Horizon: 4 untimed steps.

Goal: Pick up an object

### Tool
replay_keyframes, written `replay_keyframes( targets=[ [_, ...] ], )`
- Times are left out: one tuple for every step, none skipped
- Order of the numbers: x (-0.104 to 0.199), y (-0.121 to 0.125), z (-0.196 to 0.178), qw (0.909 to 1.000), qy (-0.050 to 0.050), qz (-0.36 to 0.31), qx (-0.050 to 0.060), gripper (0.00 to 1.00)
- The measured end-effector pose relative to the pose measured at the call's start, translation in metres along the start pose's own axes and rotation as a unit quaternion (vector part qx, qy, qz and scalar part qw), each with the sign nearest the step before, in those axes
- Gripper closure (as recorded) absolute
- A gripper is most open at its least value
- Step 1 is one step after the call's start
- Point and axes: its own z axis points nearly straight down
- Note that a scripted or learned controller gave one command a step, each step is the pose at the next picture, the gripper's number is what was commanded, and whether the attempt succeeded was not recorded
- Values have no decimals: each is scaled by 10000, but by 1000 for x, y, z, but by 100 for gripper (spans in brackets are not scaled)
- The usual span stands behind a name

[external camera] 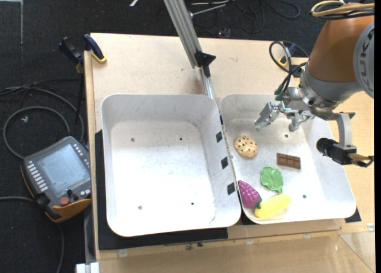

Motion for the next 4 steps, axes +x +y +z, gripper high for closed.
replay_keyframes(
  targets=[
    [0, 1, -2, 10000, -3, 9, -23, 0],
    [-1, 3, 61, 10000, -3, 14, 9, 0],
    [-1, -2, 106, 10000, -2, 17, 0, 0],
    [0, -2, 144, 10000, -2, 14, -12, 0]
  ],
)
